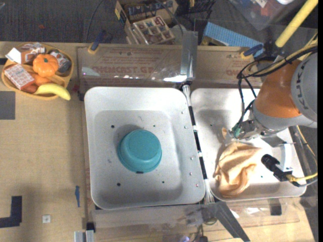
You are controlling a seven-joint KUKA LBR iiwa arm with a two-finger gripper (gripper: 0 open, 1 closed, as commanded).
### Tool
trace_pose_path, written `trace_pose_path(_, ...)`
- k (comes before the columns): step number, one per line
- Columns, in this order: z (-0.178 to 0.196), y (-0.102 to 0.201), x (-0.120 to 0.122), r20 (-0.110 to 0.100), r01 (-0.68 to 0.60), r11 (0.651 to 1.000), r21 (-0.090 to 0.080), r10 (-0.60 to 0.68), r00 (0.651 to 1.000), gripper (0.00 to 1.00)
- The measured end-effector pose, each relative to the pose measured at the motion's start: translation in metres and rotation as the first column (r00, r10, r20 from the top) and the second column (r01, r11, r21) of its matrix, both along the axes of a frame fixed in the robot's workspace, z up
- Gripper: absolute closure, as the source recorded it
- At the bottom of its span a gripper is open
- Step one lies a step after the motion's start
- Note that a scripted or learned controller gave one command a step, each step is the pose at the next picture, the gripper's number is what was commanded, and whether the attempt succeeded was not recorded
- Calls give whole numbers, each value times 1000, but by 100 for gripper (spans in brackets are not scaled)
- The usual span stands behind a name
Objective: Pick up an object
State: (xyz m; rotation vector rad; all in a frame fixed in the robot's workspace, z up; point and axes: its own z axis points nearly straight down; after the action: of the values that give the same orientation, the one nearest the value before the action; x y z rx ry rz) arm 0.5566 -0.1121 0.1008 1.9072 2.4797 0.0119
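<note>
A crumpled tan cloth (pixel 236 166) lies in the right bin (pixel 212 110), toward its front. My gripper (pixel 236 131) is low in that bin, just above the cloth's far edge, with the grey and orange arm rising to the right of it. An upturned teal bowl (pixel 140 149) sits in the middle of the left bin (pixel 101 110), far from the gripper.
A wicker basket (pixel 10 79) with toy fruit and small boxes stands on the bench at far left. A cardboard wall (pixel 131 64) runs behind both bins, and cables hang around the arm at right.
</note>
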Motion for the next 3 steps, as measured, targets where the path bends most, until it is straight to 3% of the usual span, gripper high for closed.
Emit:
trace_pose_path(1, 0, 0, 0, 0, 0, 1000, 0, 0, 1000, 0)
trace_pose_path(2, 84, 40, -55, -14, 57, 998, 2, -57, 998, 0)
trace_pose_path(3, -12, 4, -13, -5, 19, 1000, 1, -19, 1000, 0)
